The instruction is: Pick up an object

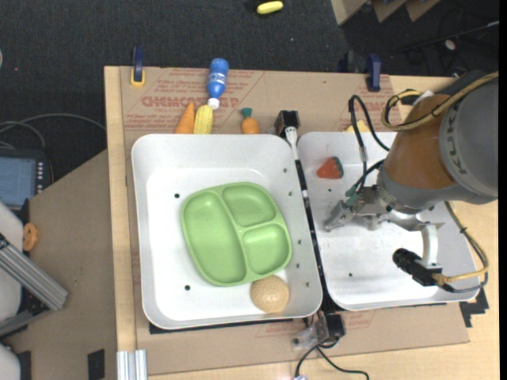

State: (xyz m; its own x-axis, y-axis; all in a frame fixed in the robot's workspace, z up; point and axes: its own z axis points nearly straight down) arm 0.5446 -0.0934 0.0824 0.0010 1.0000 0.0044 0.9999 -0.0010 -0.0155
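Beneath my wrist lies the right bin (372,283), and my end effector (342,214) hangs low over its left part, near the wall it shares with the left bin (158,212). Whether my end effector is spread or closed I cannot tell; my own wrist and cabling cover it.

Largest of the candidates is the green divided plate (235,232), well off to the far side of that shared wall from me. It looks like stiff, light plastic with a smooth, probably slippery surface; lying flat, it offers only its thin rim, an awkward hold.

Next, the tan round object (270,293) touches the plate's near edge. It seems light and rounded, so I would close across its middle, or it may roll out.

Smallest and nearest is the red strawberry-like toy (329,168), in my own bin just beyond my end effector. I judge it light and perhaps slightly yielding; gripping across its widest part, below the green top, looks the easiest pick.
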